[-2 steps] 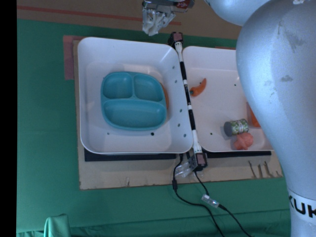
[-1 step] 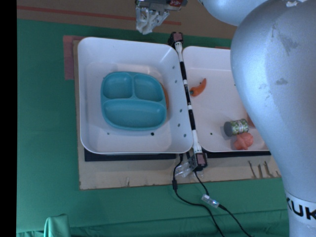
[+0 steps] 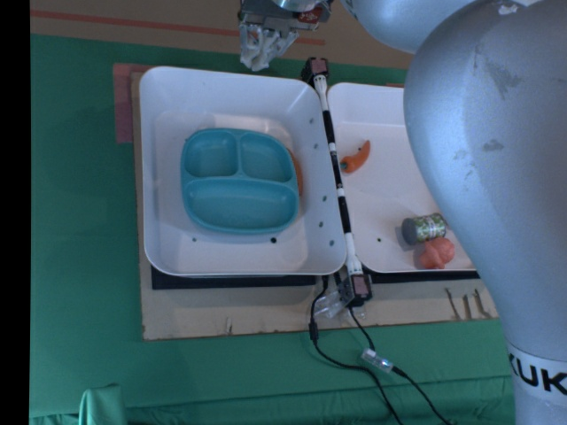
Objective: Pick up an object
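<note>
Camera view showed the pincer (image 3: 262, 47) poised high at the far edge of the left bin (image 3: 168, 91), just beyond its rim. A crumpled white object (image 3: 258, 50) hung at its tips and looked pinched between the fingers, though the fingers themselves were blurred and partly hidden by the wrist, so how tightly they gripped was hard to judge. My reading was that the pick was already made and the step in hand was carrying the load clear.

Below and toward the camera from the pincer lay a teal divided plate (image 3: 239, 180) in the left bin. Off to the pincer's side under the arm, the right bin (image 3: 390, 237) held an orange carrot-like piece (image 3: 357, 157), a small can (image 3: 424, 228) on its side and a pinkish lump (image 3: 435, 253) just beside the can.

To do this step well, I judged the grip should be kept firm and the travel slow and level, since a soft, crushable thing can slip out if jolted. The load should stay well above the bin rim and the black-and-white bar (image 3: 335, 171) between the bins. Any swing over the plate should be gentle, so that a drop would land inside a bin and not on the table (image 3: 80, 193).
</note>
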Tool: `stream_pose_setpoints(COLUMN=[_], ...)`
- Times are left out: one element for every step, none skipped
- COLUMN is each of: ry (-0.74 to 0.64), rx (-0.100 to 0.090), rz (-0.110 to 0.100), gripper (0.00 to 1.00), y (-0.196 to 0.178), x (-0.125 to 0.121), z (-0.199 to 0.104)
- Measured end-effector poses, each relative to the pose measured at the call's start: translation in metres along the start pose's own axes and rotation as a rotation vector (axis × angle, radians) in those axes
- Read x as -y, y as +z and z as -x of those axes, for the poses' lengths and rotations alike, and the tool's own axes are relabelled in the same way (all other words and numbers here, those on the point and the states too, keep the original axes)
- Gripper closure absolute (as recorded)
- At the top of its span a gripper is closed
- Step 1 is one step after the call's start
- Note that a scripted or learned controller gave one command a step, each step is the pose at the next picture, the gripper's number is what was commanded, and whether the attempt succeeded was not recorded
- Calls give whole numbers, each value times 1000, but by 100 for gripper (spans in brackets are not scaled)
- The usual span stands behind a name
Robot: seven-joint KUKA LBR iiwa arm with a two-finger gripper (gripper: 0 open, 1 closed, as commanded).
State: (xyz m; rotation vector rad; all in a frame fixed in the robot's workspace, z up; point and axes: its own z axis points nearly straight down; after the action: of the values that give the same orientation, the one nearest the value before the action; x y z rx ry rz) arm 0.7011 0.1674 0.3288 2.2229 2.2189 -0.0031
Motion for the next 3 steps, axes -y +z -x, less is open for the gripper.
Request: stream_pose_setpoints(ry=[1, 1, -1], rx=[-1, -1, -2], rz=[3, 1, 3], gripper=[100, 100, 100], y=[-15, -25, -34], x=[0, 0, 3], z=[24, 80, 15])
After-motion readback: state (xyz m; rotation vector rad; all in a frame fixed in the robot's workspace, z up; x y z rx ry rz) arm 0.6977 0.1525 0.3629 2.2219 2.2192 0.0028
